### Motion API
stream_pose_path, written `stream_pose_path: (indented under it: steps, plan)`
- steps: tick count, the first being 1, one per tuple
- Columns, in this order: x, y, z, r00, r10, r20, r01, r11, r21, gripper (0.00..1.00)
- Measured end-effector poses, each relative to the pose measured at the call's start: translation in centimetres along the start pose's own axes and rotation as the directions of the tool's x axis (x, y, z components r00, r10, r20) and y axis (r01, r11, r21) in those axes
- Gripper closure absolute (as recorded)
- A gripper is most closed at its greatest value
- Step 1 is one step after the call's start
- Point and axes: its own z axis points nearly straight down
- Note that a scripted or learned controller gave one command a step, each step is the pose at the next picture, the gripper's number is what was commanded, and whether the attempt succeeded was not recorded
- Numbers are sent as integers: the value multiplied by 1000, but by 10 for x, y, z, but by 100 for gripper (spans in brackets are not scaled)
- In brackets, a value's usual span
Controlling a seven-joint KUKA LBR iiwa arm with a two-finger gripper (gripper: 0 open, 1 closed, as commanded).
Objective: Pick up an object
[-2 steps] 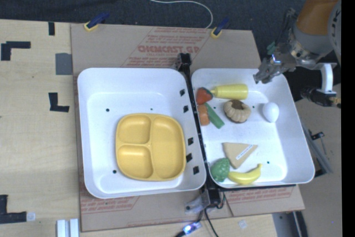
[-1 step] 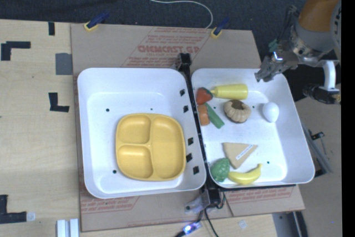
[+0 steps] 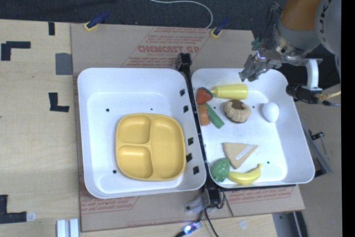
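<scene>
The right bin (image 3: 288,119) holds a yellow bottle-like piece (image 3: 228,91), a red piece (image 3: 203,95), an orange and green carrot (image 3: 209,116), a tan mushroom (image 3: 237,111), a white egg (image 3: 270,112), a tan sandwich wedge (image 3: 238,153), green broccoli (image 3: 219,169) and a yellow banana (image 3: 246,175). My gripper (image 3: 250,71) hangs over the bin's back edge, just above and right of the yellow piece, with nothing visibly held.
The left bin (image 3: 94,119) holds a yellow divided plate (image 3: 150,146). A white cable (image 3: 166,0) runs across the dark backdrop. The bins rest on a cardboard sheet (image 3: 155,44) with blue clips at its back corners.
</scene>
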Motion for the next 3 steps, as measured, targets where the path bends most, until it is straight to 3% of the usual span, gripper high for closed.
stream_pose_path:
  steps: [1, 2, 3]
  plan:
    - [53, -8, 22, 1000, 0, 0, 0, 1000, 3, 100]
    - [44, -8, 3, 1000, 4, 2, -4, 1000, -1, 100]
    - [55, -6, 2, 1000, 3, 2, -3, 1000, 0, 100]
